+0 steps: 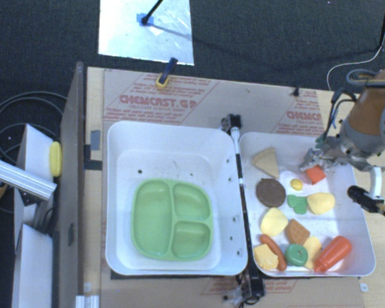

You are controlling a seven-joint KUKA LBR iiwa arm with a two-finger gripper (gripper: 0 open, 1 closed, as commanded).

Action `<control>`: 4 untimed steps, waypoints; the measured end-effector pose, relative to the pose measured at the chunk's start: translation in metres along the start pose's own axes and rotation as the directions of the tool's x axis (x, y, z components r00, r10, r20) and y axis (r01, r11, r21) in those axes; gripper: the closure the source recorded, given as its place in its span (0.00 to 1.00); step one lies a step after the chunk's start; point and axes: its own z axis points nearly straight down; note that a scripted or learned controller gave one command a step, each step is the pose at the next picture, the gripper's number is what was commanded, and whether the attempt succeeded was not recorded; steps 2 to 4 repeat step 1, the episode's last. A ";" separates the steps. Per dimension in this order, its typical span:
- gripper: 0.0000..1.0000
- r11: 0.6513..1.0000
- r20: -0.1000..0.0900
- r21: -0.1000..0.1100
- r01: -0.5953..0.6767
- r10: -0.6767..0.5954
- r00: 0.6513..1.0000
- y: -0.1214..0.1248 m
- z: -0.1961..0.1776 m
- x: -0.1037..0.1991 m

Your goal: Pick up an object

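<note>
The right bin (361, 222) holds several toy foods. My gripper (313, 163) hangs low over its far part, reaching in from the right. A small red-orange block (315, 175) sits directly under the gripper tip, touching or nearly touching it. Just left of it lie a tan wedge (267, 162) and a small yellow-and-white egg piece (296, 185). Nearer the front are a brown disc (270, 192), a green piece (298, 204), a yellow lemon (321, 203) and an orange carrot (333, 253).
The left bin (131, 146) holds a green divided plate (173, 219). The right bin's front holds more yellow pieces, a brown slice (298, 231), a green ring (297, 255) and a red sausage (273, 247). The two bins meet along a rim (240, 185).
</note>
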 end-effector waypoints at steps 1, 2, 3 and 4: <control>1.00 1.000 -0.003 -0.002 0.007 -0.007 1.000 0.025 -0.080 0.086; 1.00 1.000 -0.003 -0.002 0.007 -0.007 1.000 0.025 -0.080 0.086; 1.00 1.000 -0.003 -0.002 0.007 -0.007 1.000 0.025 -0.080 0.086; 1.00 1.000 -0.003 -0.002 0.007 -0.007 1.000 0.025 -0.080 0.086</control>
